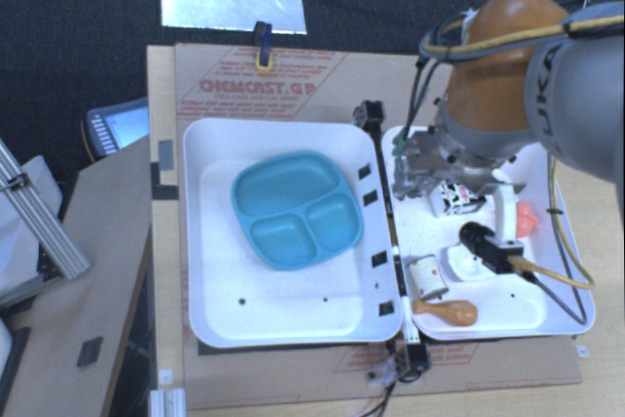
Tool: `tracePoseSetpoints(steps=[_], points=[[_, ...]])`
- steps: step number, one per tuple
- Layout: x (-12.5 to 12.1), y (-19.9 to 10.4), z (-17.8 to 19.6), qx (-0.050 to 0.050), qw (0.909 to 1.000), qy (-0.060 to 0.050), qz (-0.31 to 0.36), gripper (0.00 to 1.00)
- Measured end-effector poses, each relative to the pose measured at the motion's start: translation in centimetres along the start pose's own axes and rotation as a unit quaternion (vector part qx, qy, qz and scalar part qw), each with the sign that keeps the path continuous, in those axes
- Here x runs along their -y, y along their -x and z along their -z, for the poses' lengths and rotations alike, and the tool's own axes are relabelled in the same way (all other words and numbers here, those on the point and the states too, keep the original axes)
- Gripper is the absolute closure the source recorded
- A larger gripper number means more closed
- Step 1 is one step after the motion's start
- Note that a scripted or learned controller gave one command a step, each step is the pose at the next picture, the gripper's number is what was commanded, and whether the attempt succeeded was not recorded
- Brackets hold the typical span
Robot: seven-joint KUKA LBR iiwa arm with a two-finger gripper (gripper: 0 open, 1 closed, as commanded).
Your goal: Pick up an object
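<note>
One black-and-white patterned object (pixel 457 198) sits in the right bin (pixel 518 304), at 3 o'clock from the hand (pixel 412 179); whether it is open or closed cannot be told. One pink object (pixel 528 221) lies at that bin's 3 o'clock, one orange piece (pixel 447 312) at 7. The left bin (pixel 215 300) holds one blue three-compartment plate (pixel 296 208)
</note>
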State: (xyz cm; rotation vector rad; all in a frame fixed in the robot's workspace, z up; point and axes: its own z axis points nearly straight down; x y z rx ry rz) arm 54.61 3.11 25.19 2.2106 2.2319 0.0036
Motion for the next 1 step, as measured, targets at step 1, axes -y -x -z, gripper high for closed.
tracePoseSetpoints(steps=[1], points=[[1.18,-6.16,-1.10,-0.001,1.0000,-0.001,0.001,1.00]])
